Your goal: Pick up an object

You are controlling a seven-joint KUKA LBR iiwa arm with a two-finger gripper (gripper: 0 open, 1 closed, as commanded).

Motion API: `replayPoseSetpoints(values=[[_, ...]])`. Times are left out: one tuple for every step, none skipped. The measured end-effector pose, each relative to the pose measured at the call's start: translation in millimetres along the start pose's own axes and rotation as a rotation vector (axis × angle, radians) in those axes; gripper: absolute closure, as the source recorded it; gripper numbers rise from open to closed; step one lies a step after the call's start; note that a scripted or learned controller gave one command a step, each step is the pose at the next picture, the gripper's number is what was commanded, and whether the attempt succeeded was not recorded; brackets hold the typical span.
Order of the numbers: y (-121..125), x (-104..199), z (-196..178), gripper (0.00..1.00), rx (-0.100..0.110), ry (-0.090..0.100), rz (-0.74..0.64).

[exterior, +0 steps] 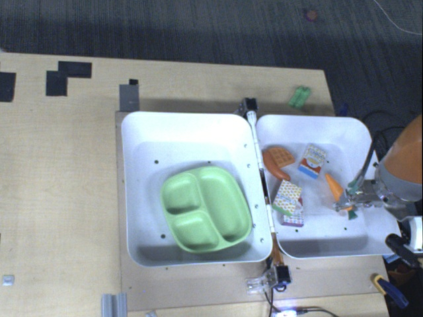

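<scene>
Green and three-sectioned, a plate lies in the left bin, toward its near edge. At about three o'clock in the right bin the end effector hangs low over the floor; whether its fingers are parted I cannot tell, and nothing shows between them. Just beside it, at ten o'clock, lies an orange carrot-like piece. A patterned box rests near the divider. Farther back sit a waffle-like piece and a small carton. Beyond, a green toy rests on the surface.

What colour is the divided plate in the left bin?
Light green, seen clearly in the camera view.
</scene>
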State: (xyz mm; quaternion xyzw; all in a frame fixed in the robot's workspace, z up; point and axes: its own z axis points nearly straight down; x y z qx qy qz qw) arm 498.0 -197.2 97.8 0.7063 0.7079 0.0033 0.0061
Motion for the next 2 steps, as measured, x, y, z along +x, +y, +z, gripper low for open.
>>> replayPoseSetpoints(values=[[50.7, 57.8, -95.9, 1.0, 0.008, 0.004, -0.003], [-9.1, 128.8, -107.4, 1.0, 0.011, 0.005, -0.002]])
